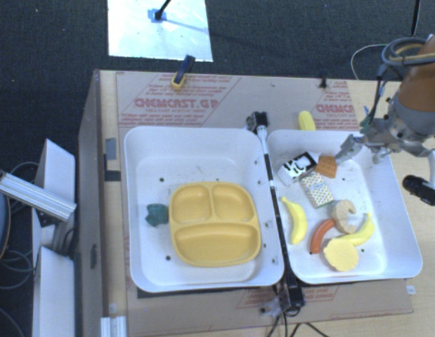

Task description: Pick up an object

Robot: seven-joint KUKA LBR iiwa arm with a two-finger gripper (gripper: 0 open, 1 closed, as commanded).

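Nearest me, the right bin [407, 258] kept the pickable clutter bunched: a banana [296, 220], a sausage [318, 236], a bagel [343, 215]. My gripper [363, 144] hung above its far edge, holding nothing I could see; its spread I couldn't tell. Beyond lay the left bin [143, 188] with a yellow tray [213, 225], on a board-covered bench [196, 97] over dark carpet.

dark carpet floor [34, 55]; pale square sheet [159, 18] on it; bench [203, 93] under printed protective film
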